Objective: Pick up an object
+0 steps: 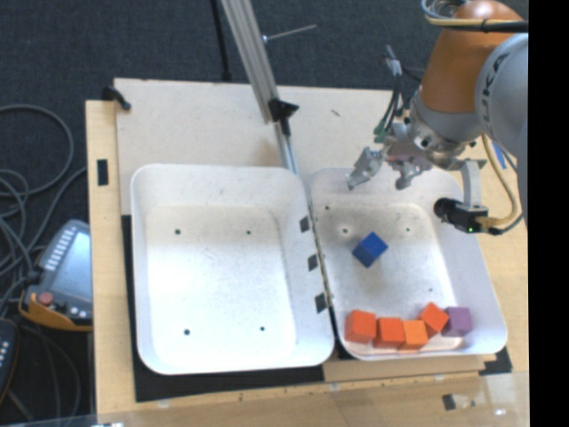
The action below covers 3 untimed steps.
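Note:
A blue cube (370,249) lies alone near the middle of the right bin (462,265). Along that bin's front wall sit several orange blocks (393,329) in a row, with a purple block (459,319) at their right end. My gripper (384,171) hangs above the back rim of the right bin, well behind the blue cube. Its two fingers (363,166) are spread apart with nothing between them.
The left bin (151,238) stands beside the right one. A slanted metal pole (258,65) rises from between the bins' back corners. Cables and a handheld pendant (62,274) lie off the bench to the left.

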Tool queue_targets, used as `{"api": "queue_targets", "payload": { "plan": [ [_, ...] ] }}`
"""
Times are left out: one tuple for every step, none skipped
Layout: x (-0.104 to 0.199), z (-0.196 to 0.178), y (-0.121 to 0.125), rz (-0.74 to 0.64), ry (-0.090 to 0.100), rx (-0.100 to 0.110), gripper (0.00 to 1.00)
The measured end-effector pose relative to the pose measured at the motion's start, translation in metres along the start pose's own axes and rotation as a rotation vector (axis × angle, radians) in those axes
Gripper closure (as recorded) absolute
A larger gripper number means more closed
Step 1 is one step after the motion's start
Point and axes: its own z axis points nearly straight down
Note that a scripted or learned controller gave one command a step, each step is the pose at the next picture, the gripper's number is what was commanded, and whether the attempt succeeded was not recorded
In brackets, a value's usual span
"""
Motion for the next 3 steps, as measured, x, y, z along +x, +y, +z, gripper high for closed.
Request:
{"api": "queue_targets", "payload": {
  "plan": [
    [-0.035, 0.144, -0.013, 0.004, -0.002, 0.004, 0.00],
    [-0.005, 0.140, -0.051, 0.006, 0.000, 0.003, 0.00],
    [-0.008, 0.129, -0.049, 0.012, -0.001, -0.004, 1.00]
  ]
}}
